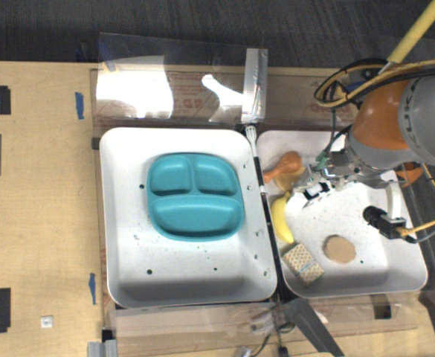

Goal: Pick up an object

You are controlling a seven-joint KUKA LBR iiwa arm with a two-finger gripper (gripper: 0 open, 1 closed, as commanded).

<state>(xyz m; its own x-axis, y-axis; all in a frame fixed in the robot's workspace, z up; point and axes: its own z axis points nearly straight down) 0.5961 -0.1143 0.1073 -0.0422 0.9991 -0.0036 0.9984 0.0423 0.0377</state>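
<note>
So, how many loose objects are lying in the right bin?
4: an orange item near the back-left corner, a banana along the left wall, a patterned block at front left, a tan disc mid-front. The arm may hide more.

Glossy teal plastic tray [195, 195] in a matt, speckled white bin [120, 222].

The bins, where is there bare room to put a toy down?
Left bin: bare white floor rings the teal divided plate, widest along the front. Right bin: a bare patch in the front right corner, past the round brown disc. Its left side is crowded with banana, patterned block, orange toy and gripper.
</note>
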